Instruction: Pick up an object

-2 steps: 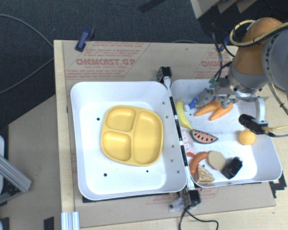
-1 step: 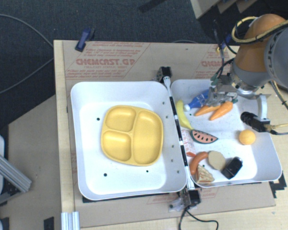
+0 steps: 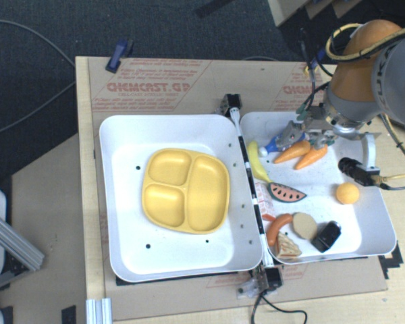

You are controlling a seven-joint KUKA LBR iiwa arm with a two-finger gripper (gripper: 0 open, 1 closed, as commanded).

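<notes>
My gripper [image 3: 315, 132] hangs low over the back of the right bin [image 3: 378, 228], right above two orange carrots [image 3: 301, 154] that lie side by side. A small blue-and-white item [image 3: 274, 144] rests just left of the carrots. A yellow banana [image 3: 258, 163] lies along the bin's left wall. Toward the front are a watermelon slice [image 3: 286, 193], an orange ball [image 3: 347, 193], a red sausage [image 3: 275, 226], a tan round piece [image 3: 304, 225] and a black block [image 3: 326, 236]. Whether the gripper grips a carrot is hidden by the wrist.
The left bin [image 3: 121, 147] holds a yellow divided plate [image 3: 186, 190]. A ridge [image 3: 246, 174] separates the two bins. A pale pastry-like item [image 3: 287, 248] lies at the right bin's front left corner. The arm [image 3: 364, 66] comes in from the upper right.
</notes>
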